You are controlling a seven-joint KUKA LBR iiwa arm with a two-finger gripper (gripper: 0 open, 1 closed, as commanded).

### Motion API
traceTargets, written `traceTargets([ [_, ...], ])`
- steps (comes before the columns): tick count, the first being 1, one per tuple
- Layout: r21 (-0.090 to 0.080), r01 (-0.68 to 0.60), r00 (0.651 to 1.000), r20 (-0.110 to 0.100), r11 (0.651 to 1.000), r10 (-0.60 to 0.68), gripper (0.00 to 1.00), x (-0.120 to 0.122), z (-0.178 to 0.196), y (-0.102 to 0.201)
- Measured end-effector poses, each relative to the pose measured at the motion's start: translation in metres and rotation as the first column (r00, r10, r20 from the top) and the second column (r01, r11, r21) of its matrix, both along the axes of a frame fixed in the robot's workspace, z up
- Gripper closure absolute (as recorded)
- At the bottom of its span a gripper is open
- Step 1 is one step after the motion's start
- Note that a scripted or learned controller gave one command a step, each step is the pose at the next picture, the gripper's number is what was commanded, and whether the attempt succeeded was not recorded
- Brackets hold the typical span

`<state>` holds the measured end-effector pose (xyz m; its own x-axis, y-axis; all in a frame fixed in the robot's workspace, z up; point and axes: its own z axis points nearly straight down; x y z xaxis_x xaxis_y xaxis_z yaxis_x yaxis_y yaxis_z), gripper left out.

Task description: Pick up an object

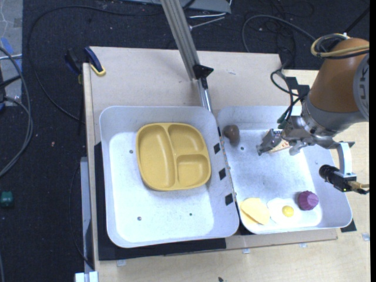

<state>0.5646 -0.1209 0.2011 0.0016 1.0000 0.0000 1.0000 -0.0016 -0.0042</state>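
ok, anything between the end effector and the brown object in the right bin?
No. In the camera view, only bare white bin floor separates the end effector from the brown object; the other items lie along the bin's near edge.

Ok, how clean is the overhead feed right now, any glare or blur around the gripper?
Camera view: even, soft lighting with faint shadows; the white bins look bright but keep their speckle, no harsh glare. The gripper is slightly soft, its fingers hard to resolve. The yellow divided plate and the purple object read sharply.
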Motion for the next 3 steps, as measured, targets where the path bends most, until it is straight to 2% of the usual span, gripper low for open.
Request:
traceTargets([
  [2, 0.001, 0.0, 1.0, 0.0, 1.0, 0.0, 0.0, -0.013, -0.097, 0.01],
  [3, 0.0, 0.001, 1.0, 0.004, 1.0, -0.001, 1.0, -0.012, -0.084, 0.01],
])
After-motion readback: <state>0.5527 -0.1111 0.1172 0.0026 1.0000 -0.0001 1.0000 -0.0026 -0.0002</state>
